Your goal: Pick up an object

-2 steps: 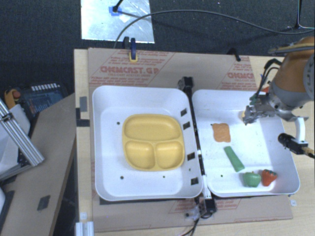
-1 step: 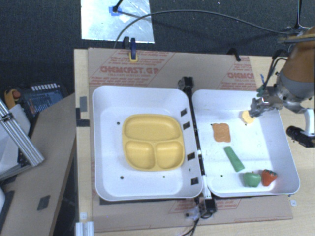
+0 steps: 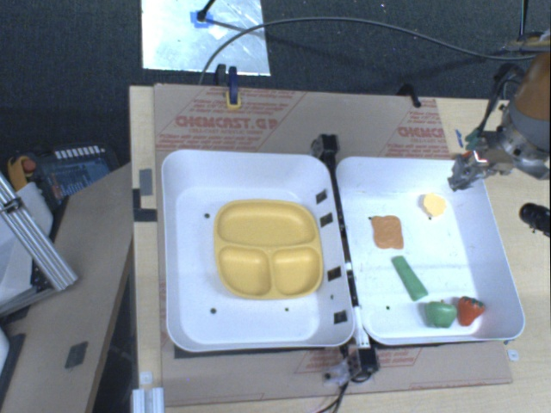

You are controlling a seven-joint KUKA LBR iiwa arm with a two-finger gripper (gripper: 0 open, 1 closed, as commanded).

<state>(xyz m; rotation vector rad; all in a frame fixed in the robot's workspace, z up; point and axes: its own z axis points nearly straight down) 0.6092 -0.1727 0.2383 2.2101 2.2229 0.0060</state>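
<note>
Two toys, green [image 3: 439, 314] and red [image 3: 469, 310], touch at the right bin's [image 3: 508, 317] near rim; beyond lie a green stick [image 3: 409, 278], brown slab [image 3: 386, 231] and yellow disc [image 3: 434, 205]. Farthest, the gripper [image 3: 462, 177] blurs; its jaws cannot be judged.

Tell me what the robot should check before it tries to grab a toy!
1. Toys within the right bin: ok. A yellow piece, brown slice, green stick, green lump and red piece lie there.
2. End effector over a toy: not ok; it sits at the bin's far right corner.
3. Nearest target: ok; the yellow piece lies alone.
4. Crowding: not ok for the green lump and red piece, which touch.
5. Yellow divided tray out of the way: ok, it is in the left bin.
</note>
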